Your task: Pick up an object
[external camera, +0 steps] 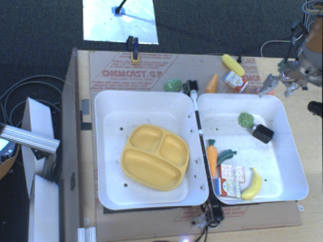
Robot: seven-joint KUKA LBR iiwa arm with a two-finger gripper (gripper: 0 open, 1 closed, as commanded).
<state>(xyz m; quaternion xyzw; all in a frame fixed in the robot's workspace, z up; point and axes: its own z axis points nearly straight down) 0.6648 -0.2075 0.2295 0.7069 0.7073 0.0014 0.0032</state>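
From my seat I see the pincer [280,83] at the far right, hanging above the back right corner of the right bin [290,135], just outside its rim. Its two fingers are spread apart and nothing sits between them, so it is released and bare. The grey wrist and a bit of the orange band run off the right edge above it.

The things I could pick lie mostly in the right bin. Near the back sits a green broccoli piece [246,119], and a small black block [263,133] lies just beside it toward the front right, touching or nearly so. Along the left wall lies a carrot [212,158] with its green top pointing right. At the front a printed carton [231,180] lies flat, and a banana [253,184] curves along its right side, touching it.

The left bin [108,135] holds a yellow divided plate [155,157] with three compartments, set near its middle and turned at a slant.

Behind the bins, on the cardboard sheet [126,72] that covers the table, I see a green leafy toy [173,85], a second small carrot [212,83], a yellow corn-like piece [232,64] and a small red and white box [235,80] just in front of it. A blue and yellow clamp [133,48] grips the back edge of the cardboard.
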